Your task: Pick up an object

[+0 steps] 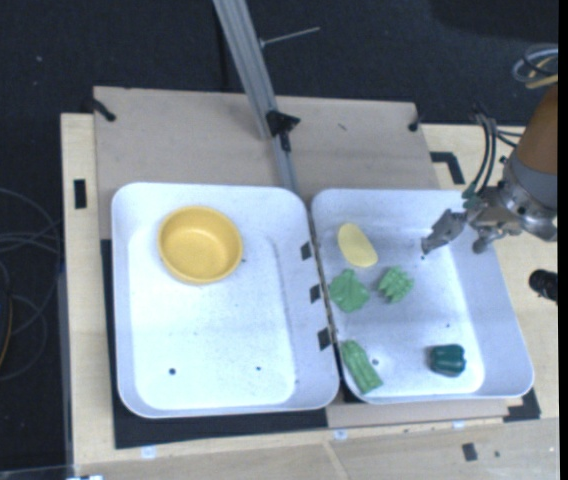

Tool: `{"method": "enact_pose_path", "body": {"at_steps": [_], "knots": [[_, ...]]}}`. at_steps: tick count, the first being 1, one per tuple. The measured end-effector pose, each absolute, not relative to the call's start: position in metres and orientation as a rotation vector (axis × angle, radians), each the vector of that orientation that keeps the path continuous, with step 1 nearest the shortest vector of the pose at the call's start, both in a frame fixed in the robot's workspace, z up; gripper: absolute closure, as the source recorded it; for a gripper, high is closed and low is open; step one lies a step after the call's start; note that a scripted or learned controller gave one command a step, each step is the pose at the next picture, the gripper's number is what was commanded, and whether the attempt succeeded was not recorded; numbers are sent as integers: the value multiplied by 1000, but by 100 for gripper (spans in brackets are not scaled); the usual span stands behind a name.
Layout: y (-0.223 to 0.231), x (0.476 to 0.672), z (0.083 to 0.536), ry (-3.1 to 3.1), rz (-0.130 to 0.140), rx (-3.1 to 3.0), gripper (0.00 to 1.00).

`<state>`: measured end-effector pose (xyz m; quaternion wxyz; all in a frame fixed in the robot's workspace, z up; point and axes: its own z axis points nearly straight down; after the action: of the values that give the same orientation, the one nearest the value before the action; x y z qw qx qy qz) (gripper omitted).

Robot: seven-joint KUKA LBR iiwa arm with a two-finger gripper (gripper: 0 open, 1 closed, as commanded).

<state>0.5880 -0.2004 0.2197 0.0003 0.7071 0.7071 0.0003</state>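
Gripper [456, 234]: hovered over the upper right part of the right bin, fingers spread apart, nothing between them.
Arm [536, 158]: reached in from the right edge, orange band above a grey wrist, angled down and leftward toward the bin.
Right bin [484, 298]: held five small items, scattered apart rather than piled, so each offered room for a finger on either side.
Yellow oblong piece [357, 245]: lay near the bin's upper left, long axis running from upper left to lower right, well left of the fingers.
Green lumpy piece [348, 290]: sat just below the yellow one, close to the divider, no clear long axis.
Green ridged piece [395, 283]: rested just beside the lumpy one, nearest item to the gripper, roughly squarish, ridges running up and down.
Green elongated piece [362, 366]: lay against the lower left wall, long axis tilted from upper left to lower right; judged awkward, wall crowding one side.
Dark green block [447, 359]: sat alone toward the lower right, slightly wider than tall, pointing left to right.
Left bin [204, 348]: carried a yellow bowl [200, 244] upright near its upper left, well apart from the action.
Likely target: not settled from this pose; ridged piece looked closest.
Progress: judged early, nothing lifted yet.
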Motion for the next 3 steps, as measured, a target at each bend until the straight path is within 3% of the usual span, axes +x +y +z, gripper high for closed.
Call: {"method": "enact_pose_path", "body": {"at_steps": [2, 3], "knots": [[-202, 589, 108, 2219, 2, 2220, 0], [-202, 590, 121, 2216, 7, 2217, 100]]}}
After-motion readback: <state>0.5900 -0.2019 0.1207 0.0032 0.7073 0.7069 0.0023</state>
